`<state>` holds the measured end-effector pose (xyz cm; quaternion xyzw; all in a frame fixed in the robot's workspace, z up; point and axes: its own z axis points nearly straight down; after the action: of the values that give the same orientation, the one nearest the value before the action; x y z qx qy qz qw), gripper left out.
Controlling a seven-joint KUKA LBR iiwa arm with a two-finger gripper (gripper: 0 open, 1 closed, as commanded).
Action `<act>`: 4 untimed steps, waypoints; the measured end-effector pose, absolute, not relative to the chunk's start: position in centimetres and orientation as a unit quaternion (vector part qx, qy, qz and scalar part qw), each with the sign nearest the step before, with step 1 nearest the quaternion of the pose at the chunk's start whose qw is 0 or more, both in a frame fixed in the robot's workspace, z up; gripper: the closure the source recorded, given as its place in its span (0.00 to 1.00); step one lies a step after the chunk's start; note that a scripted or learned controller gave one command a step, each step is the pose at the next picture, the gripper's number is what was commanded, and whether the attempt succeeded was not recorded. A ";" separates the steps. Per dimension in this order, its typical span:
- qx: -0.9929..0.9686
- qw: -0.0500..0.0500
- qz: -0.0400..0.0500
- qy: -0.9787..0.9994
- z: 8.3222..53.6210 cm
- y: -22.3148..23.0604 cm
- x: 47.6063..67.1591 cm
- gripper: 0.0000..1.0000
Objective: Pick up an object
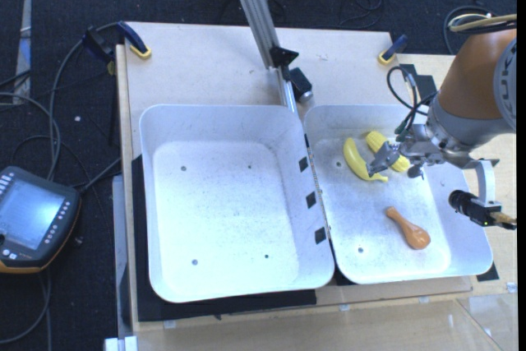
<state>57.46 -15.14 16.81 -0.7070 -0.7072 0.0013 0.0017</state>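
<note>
Bananas [362,157] — a small yellow bunch of them — lie in the upper middle of the right bin [460,263], and this looks like the thing the arm is going for. The gripper [383,163] hangs right at the bunch's right side, its dark tips overlapping the yellow from above; whether the tips touch or sit just over it I cannot make out. Whether the fingers are spread or closed I cannot tell either, as the wrist hides too much. One banana curves from upper left down to lower right, another lies behind the tips, so the bunch's long axis runs slantwise across the bin, and the grip point lies just left of the tips.

Nearby in the same bin, toward the front, rests an orange-brown wooden piece [408,228] with a rounded head — well apart from the bunch and not in the way. The left bin [156,123] sits just beside, across the shared rim. A slanted metal rail [255,4] crosses the worktop [205,62] behind both bins, clear of the arm's line.
</note>
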 end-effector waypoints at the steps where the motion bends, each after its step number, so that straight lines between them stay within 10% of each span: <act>1: -0.707 0.001 0.001 -0.707 12.5 -14.6 57.5 0.00; 2: -0.707 0.001 0.001 -0.707 9.4 -14.6 57.5 0.00; 3: -0.707 0.000 0.000 -0.707 10.5 -14.6 57.5 1.00; 4: -0.707 -0.001 -0.001 -0.707 15.4 -13.8 57.1 1.00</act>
<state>57.09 -13.77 15.43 -0.7068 -0.7074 -0.0009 -0.0011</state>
